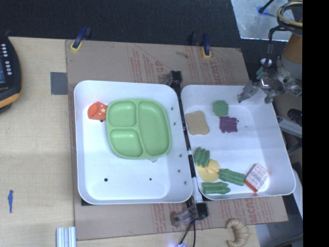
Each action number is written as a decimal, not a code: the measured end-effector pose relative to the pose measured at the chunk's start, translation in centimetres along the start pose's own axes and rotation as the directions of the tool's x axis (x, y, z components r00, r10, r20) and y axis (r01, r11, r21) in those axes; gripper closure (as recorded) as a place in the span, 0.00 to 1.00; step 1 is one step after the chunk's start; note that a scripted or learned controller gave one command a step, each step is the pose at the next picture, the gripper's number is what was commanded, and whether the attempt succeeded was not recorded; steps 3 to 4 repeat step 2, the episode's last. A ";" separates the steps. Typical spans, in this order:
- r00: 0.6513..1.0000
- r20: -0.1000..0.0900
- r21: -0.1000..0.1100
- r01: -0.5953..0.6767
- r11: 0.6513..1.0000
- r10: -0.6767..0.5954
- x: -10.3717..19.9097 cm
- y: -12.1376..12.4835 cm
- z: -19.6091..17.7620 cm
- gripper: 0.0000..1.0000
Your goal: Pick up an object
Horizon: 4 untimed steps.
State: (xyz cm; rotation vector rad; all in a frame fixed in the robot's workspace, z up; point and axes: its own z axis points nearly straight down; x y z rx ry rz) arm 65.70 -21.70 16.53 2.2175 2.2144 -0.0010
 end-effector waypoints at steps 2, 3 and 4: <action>1.000 -0.006 0.011 0.003 1.000 -0.003 2.7 -2.7 7.3 0.00; 1.000 -0.006 0.011 0.003 1.000 -0.003 2.7 -2.7 7.3 0.00; 1.000 -0.006 0.011 0.003 1.000 -0.003 2.7 -2.7 7.3 0.00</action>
